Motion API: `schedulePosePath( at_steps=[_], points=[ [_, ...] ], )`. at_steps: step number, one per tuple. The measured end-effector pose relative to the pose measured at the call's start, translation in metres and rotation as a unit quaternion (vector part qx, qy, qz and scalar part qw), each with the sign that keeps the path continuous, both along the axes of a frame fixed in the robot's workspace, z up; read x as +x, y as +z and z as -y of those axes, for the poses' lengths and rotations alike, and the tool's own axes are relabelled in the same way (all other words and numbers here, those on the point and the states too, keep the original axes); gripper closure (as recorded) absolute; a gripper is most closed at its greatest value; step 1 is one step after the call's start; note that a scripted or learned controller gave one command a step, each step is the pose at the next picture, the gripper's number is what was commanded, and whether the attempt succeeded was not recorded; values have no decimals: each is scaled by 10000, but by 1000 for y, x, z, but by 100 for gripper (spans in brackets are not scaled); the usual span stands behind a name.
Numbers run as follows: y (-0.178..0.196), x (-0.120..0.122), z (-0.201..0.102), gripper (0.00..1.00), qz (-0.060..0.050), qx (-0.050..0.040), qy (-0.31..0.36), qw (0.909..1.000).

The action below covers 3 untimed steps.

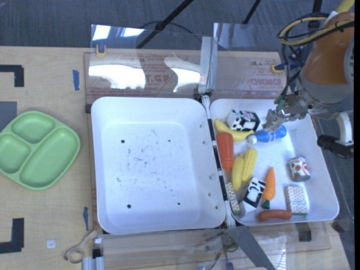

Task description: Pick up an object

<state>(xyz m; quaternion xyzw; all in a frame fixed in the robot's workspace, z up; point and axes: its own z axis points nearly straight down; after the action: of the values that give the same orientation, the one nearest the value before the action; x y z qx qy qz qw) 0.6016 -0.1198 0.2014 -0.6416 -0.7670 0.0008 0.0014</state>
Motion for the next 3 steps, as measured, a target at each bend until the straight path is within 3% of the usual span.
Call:
schedulePosePath(
  at_steps=[1, 2, 3],
  points=[
    [-1, 0, 0, 0, -5, -1, -1, 10000],
    [-95, -54, 20, 0, -5, 6, 366, 9993],
    [-116, 17, 11, 0, 29, -11, 1960, 9806]
  ],
)
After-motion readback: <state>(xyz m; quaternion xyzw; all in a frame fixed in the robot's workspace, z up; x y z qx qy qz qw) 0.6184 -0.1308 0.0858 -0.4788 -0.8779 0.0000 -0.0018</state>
